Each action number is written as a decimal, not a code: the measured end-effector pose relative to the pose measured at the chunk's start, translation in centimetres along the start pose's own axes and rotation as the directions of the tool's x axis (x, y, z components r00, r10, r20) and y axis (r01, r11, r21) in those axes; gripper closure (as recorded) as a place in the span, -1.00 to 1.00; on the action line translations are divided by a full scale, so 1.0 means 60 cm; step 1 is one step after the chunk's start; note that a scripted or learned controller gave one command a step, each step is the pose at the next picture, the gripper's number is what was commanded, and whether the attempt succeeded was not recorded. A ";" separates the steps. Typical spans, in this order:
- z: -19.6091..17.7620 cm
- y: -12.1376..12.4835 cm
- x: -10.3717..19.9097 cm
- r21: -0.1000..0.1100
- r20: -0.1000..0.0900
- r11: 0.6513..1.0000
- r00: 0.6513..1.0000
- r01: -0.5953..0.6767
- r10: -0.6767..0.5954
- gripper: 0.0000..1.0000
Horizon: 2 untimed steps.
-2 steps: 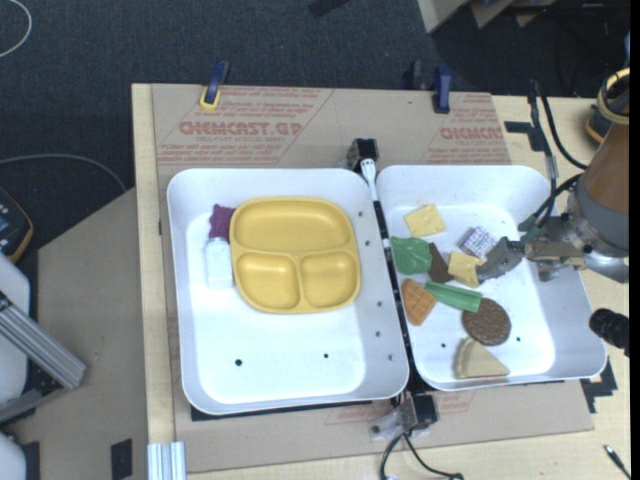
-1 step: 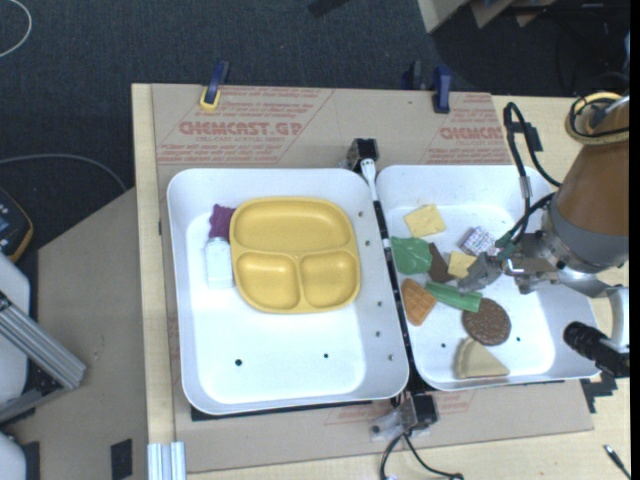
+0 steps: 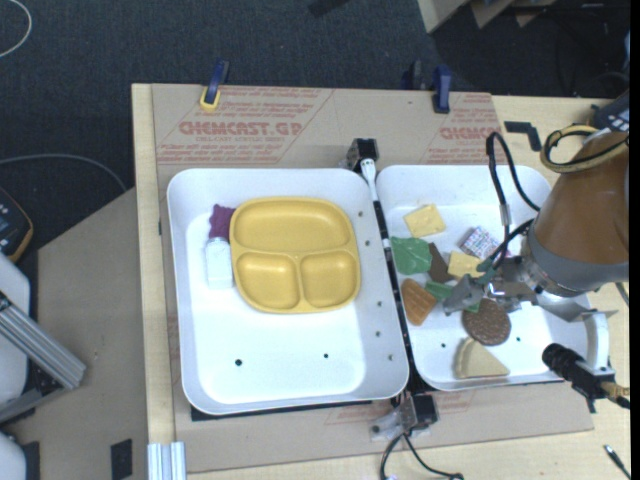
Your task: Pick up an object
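Dark carpeted floor (image 3: pixel 120 58) behind, a plywood bench (image 3: pixel 300 118) in front, clamped at the far edge by a yellow clamp (image 3: pixel 212 90) and a blue clamp (image 3: pixel 441 88). On the bench, two shallow white bins side by side.

Left bin (image 3: pixel 200 358): a yellow divided tray (image 3: pixel 295 253) toward the far half, three compartments facing up. Just left of the tray, touching its edge, a purple block (image 3: pixel 220 220) and nearer, a white bottle-like piece (image 3: pixel 217 263). Two small dark specks on the bare near floor of the bin.

Right bin (image 3: pixel 440 183): a scatter of small items. Far side, a pale yellow wedge (image 3: pixel 424 220) and a small patterned packet (image 3: pixel 478 240). Middle, a green leaf-shaped piece (image 3: pixel 411 255) with a dark brown piece (image 3: pixel 437 263) beside it and a yellow cube (image 3: pixel 464 264) to the right. Nearer, an orange piece (image 3: pixel 417 301), a round brown disc (image 3: pixel 487 324) and a tan wedge (image 3: pixel 482 361) at the near edge.

From the right, the grey arm with its orange band (image 3: pixel 590 208), black cable looping above it. Gripper (image 3: pixel 470 293) low among the middle items, just above the brown disc and beside the green and orange pieces. Fingers dark and blurred against the clutter: cannot tell whether apart or together, nor whether anything sits between them.
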<state>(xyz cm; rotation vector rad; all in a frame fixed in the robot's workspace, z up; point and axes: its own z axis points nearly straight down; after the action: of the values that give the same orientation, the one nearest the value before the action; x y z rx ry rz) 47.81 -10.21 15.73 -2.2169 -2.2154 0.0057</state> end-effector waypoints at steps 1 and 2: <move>0.087 -0.015 -0.011 0.000 0.000 1.000 1.000 -0.001 0.001 -1.00; 0.120 -0.013 -0.010 -0.009 0.002 1.000 1.000 0.000 0.000 -1.00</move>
<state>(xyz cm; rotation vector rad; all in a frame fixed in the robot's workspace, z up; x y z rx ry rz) 46.96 -10.82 8.55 -2.2224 -2.2210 -0.0016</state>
